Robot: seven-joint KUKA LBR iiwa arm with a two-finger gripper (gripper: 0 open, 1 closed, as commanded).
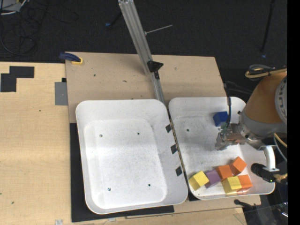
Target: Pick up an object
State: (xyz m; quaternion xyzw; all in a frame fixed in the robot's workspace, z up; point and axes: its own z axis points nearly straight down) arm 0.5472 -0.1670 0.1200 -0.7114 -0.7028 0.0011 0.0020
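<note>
My gripper (224, 140) hangs over the right bin (197, 121), near its right side. A blue block (220, 118) lies just behind it, apart from the fingertips. Along the bin's front edge sits a cluster of blocks: a yellow one (199, 179), a purple one (213, 176), orange ones (226, 171) (239, 164) (244, 181) and another yellow one (231, 185). I see nothing between the fingers, and their spacing is too small and dark to read.
The left bin (93, 116) lies beside the right one, with black clips (174, 148) along the shared edge. A slanted metal rail (140, 41) rises behind the bins. The arm's orange band (265, 102) fills the right side.
</note>
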